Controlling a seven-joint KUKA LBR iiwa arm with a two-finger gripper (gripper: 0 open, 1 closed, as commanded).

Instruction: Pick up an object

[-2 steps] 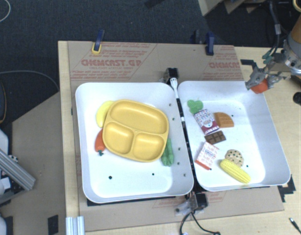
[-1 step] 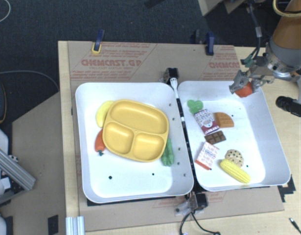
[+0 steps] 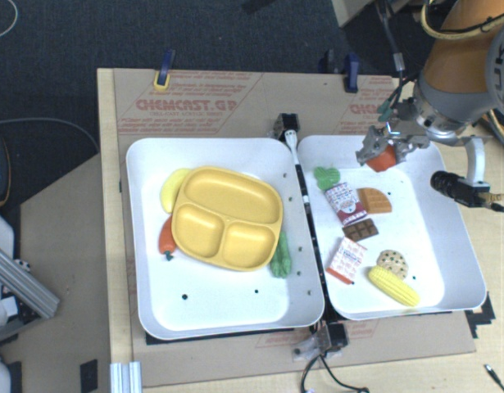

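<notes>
Camera view, fingers (image 3: 381,155) gripping red object (image 3: 384,161)

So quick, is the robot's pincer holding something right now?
Pincer: shut on a small orange-red piece, lifted above the white bin on the right.

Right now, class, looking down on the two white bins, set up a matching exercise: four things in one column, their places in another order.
Things:
1. yellow divided tray
2. corn cob
3. cookie
4. orange-red piece

Places:
A. between the pincer's fingers
B. left bin
C. right bin's near edge
D. just above the corn cob

Pairs: 1-B, 2-C, 3-D, 4-A
</notes>
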